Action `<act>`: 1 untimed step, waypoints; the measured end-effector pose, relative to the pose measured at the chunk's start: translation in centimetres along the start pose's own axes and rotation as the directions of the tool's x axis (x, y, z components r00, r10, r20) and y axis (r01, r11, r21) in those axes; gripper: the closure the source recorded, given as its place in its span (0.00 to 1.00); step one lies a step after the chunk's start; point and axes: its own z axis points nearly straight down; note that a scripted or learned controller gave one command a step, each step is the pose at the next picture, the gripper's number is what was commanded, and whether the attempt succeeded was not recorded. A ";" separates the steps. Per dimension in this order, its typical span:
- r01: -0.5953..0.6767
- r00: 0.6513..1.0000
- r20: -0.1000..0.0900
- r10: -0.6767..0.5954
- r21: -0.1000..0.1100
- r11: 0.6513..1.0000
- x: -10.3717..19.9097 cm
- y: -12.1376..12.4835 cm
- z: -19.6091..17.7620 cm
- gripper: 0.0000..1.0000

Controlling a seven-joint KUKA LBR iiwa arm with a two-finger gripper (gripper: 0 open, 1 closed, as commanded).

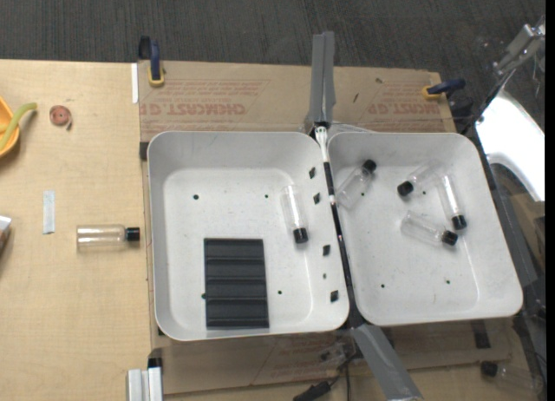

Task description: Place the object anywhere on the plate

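A black ribbed plate (235, 284) lies flat in the left bin (173, 217), near its front edge. A clear vial with a black cap (293, 213) lies in the same bin, up and to the right of the plate and apart from it, with its cap pointing toward the front. Several more clear vials with black caps lie scattered in the right bin (486, 286): one by the divider (355, 185), two near the middle (420, 180) (451, 199) and one lower down (427, 231).
Another capped vial (104, 235) lies on the wooden bench left of the bins, beside a small white strip (48, 212). A yellow object (9, 126) and a small brown disc (59, 115) sit at the far left. Clamps (152, 62) (442, 88) hold the cardboard behind the bins.
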 end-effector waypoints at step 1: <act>-0.116 0.993 0.000 0.116 0.001 0.993 5.2 2.5 0.0 0.00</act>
